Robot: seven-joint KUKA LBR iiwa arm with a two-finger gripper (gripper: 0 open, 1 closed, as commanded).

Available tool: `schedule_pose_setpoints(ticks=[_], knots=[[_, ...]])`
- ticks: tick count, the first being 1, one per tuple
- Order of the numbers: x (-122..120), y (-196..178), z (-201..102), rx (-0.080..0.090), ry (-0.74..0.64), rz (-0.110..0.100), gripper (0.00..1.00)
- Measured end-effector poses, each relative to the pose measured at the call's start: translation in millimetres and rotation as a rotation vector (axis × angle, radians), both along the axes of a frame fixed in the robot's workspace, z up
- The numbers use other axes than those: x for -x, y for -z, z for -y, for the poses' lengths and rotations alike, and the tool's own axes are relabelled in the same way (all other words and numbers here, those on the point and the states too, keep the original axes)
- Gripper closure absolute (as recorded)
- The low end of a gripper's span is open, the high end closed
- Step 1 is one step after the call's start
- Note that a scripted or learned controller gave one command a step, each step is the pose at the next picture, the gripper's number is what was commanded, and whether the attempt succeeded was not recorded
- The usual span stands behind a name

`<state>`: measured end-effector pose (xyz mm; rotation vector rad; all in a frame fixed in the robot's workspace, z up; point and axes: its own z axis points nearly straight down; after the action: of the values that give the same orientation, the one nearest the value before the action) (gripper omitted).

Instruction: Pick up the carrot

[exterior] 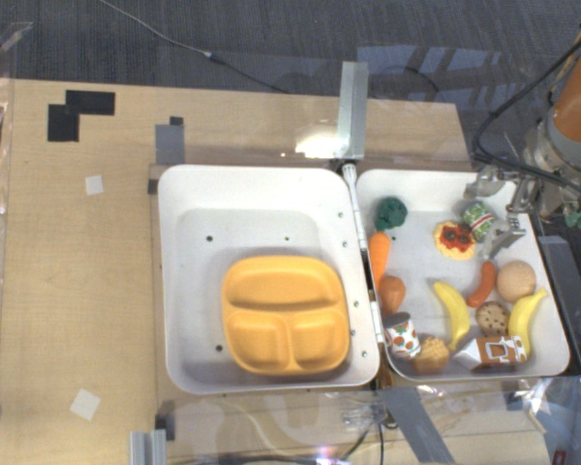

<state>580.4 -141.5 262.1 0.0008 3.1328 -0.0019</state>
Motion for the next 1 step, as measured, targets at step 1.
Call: schedule_pose_setpoints(ticks=[1], knots=[[15.9, 61.0, -99.9, -0.002, -0.235, -0.001, 0.00]])
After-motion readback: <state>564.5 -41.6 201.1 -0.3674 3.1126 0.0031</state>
